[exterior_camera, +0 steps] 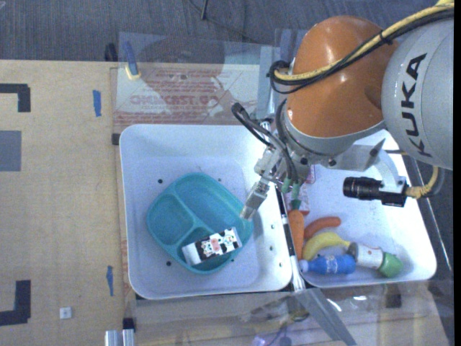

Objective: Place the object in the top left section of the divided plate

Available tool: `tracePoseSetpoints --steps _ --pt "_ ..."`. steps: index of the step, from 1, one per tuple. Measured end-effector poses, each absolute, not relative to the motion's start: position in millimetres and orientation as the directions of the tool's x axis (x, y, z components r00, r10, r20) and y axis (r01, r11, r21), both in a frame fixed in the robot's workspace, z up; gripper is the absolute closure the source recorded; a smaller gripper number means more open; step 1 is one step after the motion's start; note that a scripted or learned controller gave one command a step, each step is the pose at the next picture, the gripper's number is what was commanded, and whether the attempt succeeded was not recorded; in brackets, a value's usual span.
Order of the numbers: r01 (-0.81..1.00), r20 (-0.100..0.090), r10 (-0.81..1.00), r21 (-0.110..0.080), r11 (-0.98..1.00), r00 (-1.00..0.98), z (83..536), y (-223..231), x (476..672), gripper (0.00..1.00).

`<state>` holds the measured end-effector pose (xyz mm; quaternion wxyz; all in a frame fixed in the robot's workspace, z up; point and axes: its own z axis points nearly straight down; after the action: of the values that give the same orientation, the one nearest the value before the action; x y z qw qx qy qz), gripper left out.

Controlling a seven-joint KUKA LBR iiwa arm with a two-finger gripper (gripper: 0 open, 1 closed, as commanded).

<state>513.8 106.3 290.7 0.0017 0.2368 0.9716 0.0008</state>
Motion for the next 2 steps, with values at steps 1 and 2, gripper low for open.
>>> tracePoseSetpoints --steps 1,2 --pt "0.628 -0.005 0.628 0.004 0.778 -0.778 315 42 561.3 0.00" --pt "0.626 -0.011 0.626 0.008 0.780 -0.780 326 43 562.7 1.00"
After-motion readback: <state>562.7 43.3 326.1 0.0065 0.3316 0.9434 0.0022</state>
